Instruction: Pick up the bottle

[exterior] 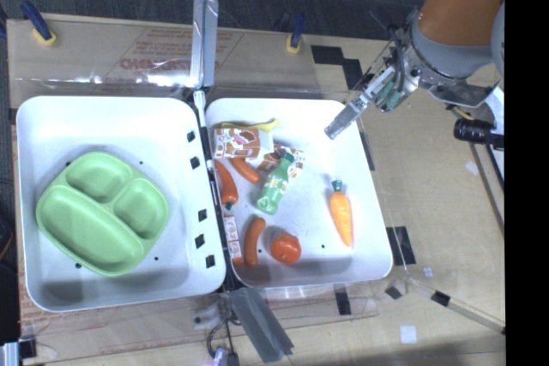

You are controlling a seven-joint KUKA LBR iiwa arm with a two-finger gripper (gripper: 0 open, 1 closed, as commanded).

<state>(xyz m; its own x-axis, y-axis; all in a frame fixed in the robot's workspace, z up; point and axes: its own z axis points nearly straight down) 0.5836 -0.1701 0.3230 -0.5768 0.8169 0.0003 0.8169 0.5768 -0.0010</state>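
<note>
Green bottle lying among toy food in right bin, label unreadable, jaws' state unclear

Pretty even overhead light, a bit soft overall

White bins look bright, nearly washed out, soft shadows along their lower edges; dark top of frame is grainy, arm upper right slightly blurry.

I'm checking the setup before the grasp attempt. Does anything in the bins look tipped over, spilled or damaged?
The green bottle lies on its side in the right bin, leaning against a small carton instead of standing upright. The other toy foods lie loosely around it. Nothing looks spilled or broken. The green divided plate sits flat in the left bin.
</note>
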